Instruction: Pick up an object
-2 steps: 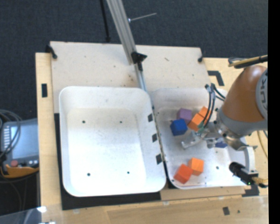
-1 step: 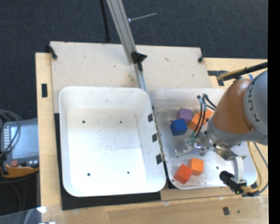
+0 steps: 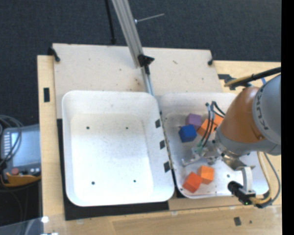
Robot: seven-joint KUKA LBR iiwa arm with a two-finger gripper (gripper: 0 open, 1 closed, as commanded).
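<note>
My pincer (image 3: pixel 202 154) hangs low in the right bin (image 3: pixel 186 194) amid the blocks; whether it grips anything I cannot tell. No block looks lifted: orange cubes (image 3: pixel 192 181) sit by the bin's near edge, the blue cube (image 3: pixel 187 133) toward its far side.

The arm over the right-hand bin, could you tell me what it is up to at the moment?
The arm reaches in from the right and hangs low over the right bin, where the blocks lie: a blue block, a purple block and three orange blocks. Its hand sits among them, between the blue block and the lower orange ones. Nothing is visibly held. The left bin lies beside it.
</note>
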